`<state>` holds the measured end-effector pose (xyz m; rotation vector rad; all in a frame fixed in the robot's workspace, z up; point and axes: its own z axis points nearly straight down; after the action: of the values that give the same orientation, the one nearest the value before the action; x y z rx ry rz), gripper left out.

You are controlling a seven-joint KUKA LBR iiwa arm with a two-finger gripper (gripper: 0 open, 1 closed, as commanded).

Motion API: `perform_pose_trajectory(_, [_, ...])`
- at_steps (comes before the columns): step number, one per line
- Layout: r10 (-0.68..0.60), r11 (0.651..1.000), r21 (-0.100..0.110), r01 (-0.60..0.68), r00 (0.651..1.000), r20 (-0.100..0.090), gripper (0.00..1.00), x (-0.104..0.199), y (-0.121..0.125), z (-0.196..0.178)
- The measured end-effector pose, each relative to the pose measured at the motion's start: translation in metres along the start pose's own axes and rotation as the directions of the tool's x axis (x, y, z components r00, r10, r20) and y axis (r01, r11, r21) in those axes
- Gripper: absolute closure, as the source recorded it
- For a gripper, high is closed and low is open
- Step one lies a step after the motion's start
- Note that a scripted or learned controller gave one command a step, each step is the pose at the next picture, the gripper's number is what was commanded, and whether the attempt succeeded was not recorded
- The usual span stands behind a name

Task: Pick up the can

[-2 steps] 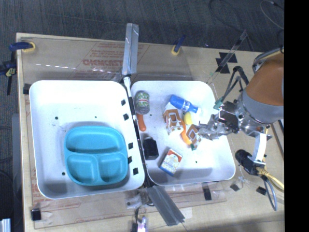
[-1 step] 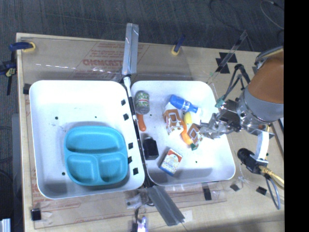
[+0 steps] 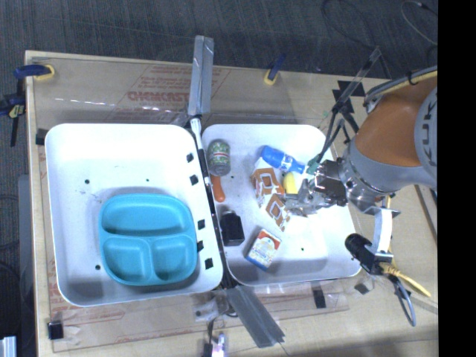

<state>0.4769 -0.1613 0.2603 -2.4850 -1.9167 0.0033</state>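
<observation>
Camera view: gripper (image 3: 303, 197) hovers low at the frame's centre-right, fingers' state unclear, over a patterned packet (image 3: 269, 192); can (image 3: 219, 157) lies apart, upper left.

1. Arm (image 3: 398, 136): a rounded grey housing topped by a broad orange band, with part of a dark letter marking at its right edge.
2. Wrist (image 3: 364, 192): a grey metallic collar below the band, stepped and ring-shaped.
3. Claw (image 3: 306, 197): a compact assembly of silver and black metal parts.
4. Cables (image 3: 338, 121): thin black leads running along the housing toward the wrist.
</observation>
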Motion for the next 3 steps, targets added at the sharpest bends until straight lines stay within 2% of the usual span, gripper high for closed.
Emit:
perform_pose_trajectory(1, [-0.420, 0.908, -0.002, 0.420, 0.908, 0.003, 1.00, -0.039, 0.010, -0.014])
perform_pose_trajectory(2, [-0.525, 0.851, 0.000, 0.525, 0.851, 0.001, 1.00, 0.010, -0.002, -0.017])
perform_pose_trajectory(3, [-0.646, 0.763, -0.002, 0.646, 0.763, 0.004, 1.00, -0.048, 0.013, -0.003])
